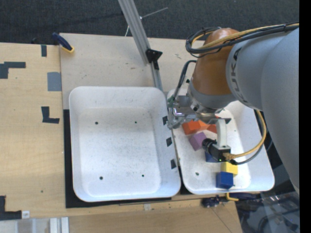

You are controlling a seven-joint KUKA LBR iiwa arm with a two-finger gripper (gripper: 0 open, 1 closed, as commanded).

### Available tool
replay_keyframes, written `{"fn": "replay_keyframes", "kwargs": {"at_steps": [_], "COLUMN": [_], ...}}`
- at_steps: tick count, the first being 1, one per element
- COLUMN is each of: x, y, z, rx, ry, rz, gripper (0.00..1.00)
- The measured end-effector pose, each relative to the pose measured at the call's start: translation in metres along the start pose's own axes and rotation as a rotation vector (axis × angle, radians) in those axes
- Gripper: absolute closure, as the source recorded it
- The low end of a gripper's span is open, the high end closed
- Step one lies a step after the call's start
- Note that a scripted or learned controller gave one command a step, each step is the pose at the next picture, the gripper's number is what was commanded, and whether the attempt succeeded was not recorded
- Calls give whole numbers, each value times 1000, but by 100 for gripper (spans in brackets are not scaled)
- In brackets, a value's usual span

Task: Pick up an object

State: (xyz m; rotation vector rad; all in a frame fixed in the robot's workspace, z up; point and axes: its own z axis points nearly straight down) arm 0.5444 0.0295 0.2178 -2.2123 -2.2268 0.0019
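Arm: grey with an orange band, reaching in from the right, wrist low over the right bin.
Gripper: down among the blocks at the bin's upper middle; open or closed, cannot tell.
Orange block: just under the wrist.
Purple block: just below the orange one.
Blue block: near the front rim, a yellow block touching above it.
Left bin: beside the right bin.

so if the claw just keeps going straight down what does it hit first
Probably the orange block, which lies beside the purple block right under the wrist in the right bin. Depth is hard to judge from this slanted view.
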Motion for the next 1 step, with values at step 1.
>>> {"fn": "replay_keyframes", "kwargs": {"at_steps": [1], "x": [54], "y": [8], "z": [4], "rx": [-1], "ry": [1], "rz": [-1], "gripper": [100]}}
